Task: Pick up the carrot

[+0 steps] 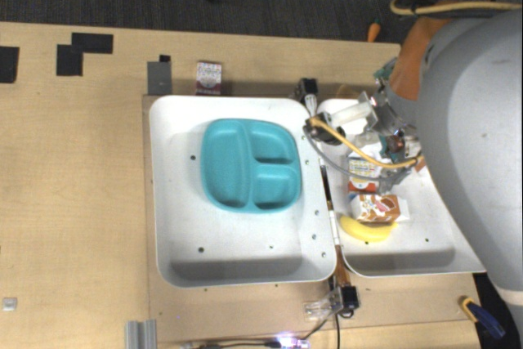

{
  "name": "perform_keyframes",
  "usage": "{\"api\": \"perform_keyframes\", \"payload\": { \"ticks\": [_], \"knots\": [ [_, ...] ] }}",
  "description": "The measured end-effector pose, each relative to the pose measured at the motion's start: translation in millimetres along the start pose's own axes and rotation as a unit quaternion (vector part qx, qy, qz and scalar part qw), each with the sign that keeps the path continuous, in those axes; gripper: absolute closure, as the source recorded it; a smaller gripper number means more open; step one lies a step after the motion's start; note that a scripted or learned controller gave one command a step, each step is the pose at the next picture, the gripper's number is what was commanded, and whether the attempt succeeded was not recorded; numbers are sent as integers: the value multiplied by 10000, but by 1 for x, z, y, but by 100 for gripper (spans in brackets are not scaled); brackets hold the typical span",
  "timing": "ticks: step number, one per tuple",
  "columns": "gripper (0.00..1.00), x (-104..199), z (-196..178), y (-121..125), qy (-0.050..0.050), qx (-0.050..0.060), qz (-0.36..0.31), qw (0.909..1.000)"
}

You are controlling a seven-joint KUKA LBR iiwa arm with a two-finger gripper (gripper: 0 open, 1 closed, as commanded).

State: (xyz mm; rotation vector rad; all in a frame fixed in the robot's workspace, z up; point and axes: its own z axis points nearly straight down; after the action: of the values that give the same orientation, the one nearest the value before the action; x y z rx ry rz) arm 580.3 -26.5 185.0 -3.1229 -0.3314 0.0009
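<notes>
Spanning dark carpet, a tan bench bears two white bins (end effector state unclear)

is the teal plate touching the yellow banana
Apart. In the camera view the teal plate lies in the left bin, while the banana lies in the right bin.

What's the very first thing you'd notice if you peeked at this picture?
The bright teal divided plate jumps out, lying in the middle of the left white bin. Next comes the big grey robot arm with its orange band, reaching in from the right over the right bin. Below it, near that bin's front, lies a yellow banana-like toy.
</notes>
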Motion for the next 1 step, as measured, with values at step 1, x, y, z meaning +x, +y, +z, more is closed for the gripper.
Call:
{"api": "perform_keyframes", "payload": {
  "ticks": [1],
  "knots": [
    [0,55,0,-22,14,15,-2,10000]
  ]
}}
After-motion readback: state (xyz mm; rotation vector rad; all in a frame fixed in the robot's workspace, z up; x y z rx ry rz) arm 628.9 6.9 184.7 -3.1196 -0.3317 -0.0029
